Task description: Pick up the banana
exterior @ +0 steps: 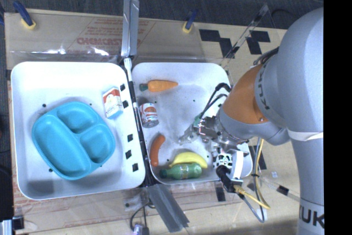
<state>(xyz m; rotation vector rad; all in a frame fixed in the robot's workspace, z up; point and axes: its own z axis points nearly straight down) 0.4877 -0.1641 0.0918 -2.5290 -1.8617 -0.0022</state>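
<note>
Lettering is showing in two places: faint red print on the cardboard sheet point(102, 33) behind the bins, too blurred to read, and white letters "UK" on the arm's base at the lower right edge. A small can point(149, 114) is carrying a red and white label, and a little carton point(113, 102) is wearing red and white print as well; neither can be read.

Lying in the left bin point(33, 77) are a blue divided plate point(73, 138), with three compartments, and the carton, which is sitting just beyond the plate's far rim near the divider between the bins.

Sitting in the right bin point(181, 71) are an orange carrot point(161, 85) near the far wall, the can below it, a reddish sausage point(156, 149) along the left wall, and the banana point(188, 159) at the near edge, touching a green bottle point(180, 171) lying in front of it.

Hovering just beside the banana, on its upper right, is the gripper point(199, 130); whether its fingers are spread or closed cannot be told, and nothing is showing between them.
</note>
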